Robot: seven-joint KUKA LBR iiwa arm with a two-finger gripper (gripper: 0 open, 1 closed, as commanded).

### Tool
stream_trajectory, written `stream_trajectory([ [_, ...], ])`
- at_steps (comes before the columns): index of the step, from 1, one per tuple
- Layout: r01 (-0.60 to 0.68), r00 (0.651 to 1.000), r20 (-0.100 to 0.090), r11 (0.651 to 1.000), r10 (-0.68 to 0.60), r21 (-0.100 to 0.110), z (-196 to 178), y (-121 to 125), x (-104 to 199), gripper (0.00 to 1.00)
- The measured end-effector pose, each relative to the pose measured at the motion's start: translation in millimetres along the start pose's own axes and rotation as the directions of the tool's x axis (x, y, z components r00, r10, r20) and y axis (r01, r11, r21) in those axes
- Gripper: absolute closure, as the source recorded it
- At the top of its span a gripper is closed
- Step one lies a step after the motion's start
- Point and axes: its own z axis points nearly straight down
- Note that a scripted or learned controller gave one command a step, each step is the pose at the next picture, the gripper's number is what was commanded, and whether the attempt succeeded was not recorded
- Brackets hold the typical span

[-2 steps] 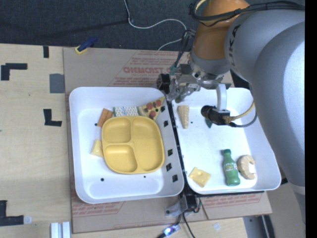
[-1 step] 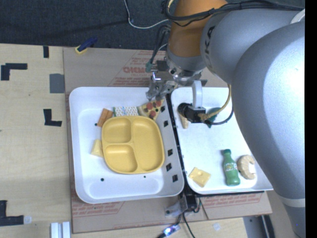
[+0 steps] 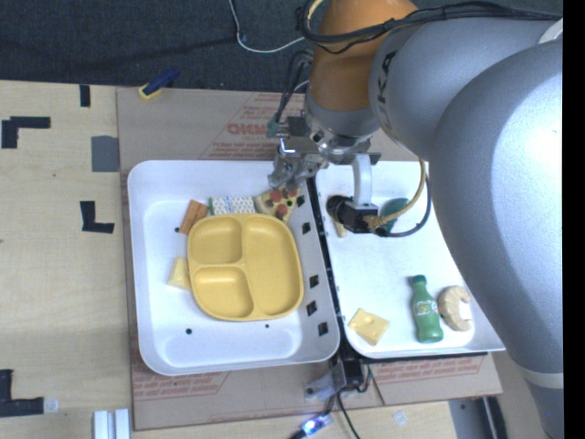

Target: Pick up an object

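The big grey arm [image 3: 484, 144] fills the right side, closest to the camera, with its orange band [image 3: 352, 39] above the wrist. Its gripper [image 3: 291, 174] hangs over the far right corner of the left bin [image 3: 146, 245], just above a small mixed pile of things [image 3: 279, 201] there. I cannot tell how the gripper is set or if it has hold of anything.

Just beside that pile, along the far edge, lie a checked packet [image 3: 233, 206] and an orange-brown piece [image 3: 193, 215]. A yellow plate [image 3: 247, 265] with three parts sits in the middle of the left bin, and a pale yellow wedge [image 3: 178, 273] pokes out at its left side.

In the right bin [image 3: 393, 263], a yellow cheese piece [image 3: 368, 326] lies near the front left corner. A green bottle [image 3: 424, 309] and a tan round thing [image 3: 455, 307] lie side by side near the front right corner.
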Motion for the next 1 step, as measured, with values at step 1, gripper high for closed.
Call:
stream_trajectory([
  [1, -0.001, 1.000, 0.002, 1.000, 0.001, 0.000, 13.9, 4.2, 8.6, 1.00],
])
